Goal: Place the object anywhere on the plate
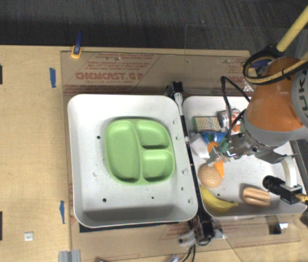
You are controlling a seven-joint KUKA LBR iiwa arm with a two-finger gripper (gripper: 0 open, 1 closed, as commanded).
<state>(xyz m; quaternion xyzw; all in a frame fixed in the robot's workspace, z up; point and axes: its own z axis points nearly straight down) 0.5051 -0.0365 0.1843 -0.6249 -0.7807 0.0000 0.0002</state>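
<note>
Picking is the step in hand, as you can judge from where the two-finger gripper (223, 149) sits: low over the right-hand shallow white bin (241, 176), among the clutter, with the grey arm and its orange band (271, 105) rising behind it toward the right edge. You cannot tell from this angle how wide the hand is or whether it has hold of anything, since the wrist body hides most of it (dark cabling adds to the muddle). Just below the hand, nearly touching it, lies a small orange carrot-shaped piece (219, 168), resting against a pale tan egg-shaped ball (209, 177); either could be the object meant, and you should not assume which. Further below lie a yellow banana (218, 202) and, to its right, a tan cylindrical roll (255, 196). Above the hand sits a small printed green and white packet (208, 124). The pale green three-compartment plastic plate (139, 150) lies well to the hand's left, in the left-hand shallow white bin (88, 146), with nothing on it, so the placing is not yet done. Your next move calls for a confirmed grip, a lift clear of the divider between the bins (185, 141), a carry leftward, and a release over any compartment.
</note>
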